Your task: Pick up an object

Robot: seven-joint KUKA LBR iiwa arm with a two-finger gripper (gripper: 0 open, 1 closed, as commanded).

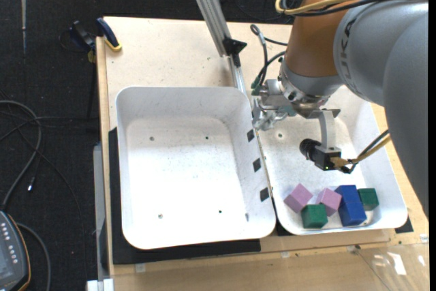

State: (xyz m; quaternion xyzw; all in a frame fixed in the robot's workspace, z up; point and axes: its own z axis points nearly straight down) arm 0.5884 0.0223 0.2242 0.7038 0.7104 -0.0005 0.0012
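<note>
Blocks lie nearer you than the claw

Your claw (pixel 262 118) hangs at the right bin's (pixel 381 146) far left edge; its opening I can't tell. The blocks (pixel 332 204) cluster along the near wall, rightward and nearer, apparently untouched.

— What have I got to pick from on my feed?

— Five small blocks, all clustered at the near end of the right bin (pixel 381 167): a lilac block (pixel 298 198), a dark green cube (pixel 315 215) touching it, a pink block (pixel 330 200), a blue block (pixel 351 205) standing taller, and a second green cube (pixel 368 197) behind it.

— Any stacked?

— I can't tell; they're packed tight together.
</note>
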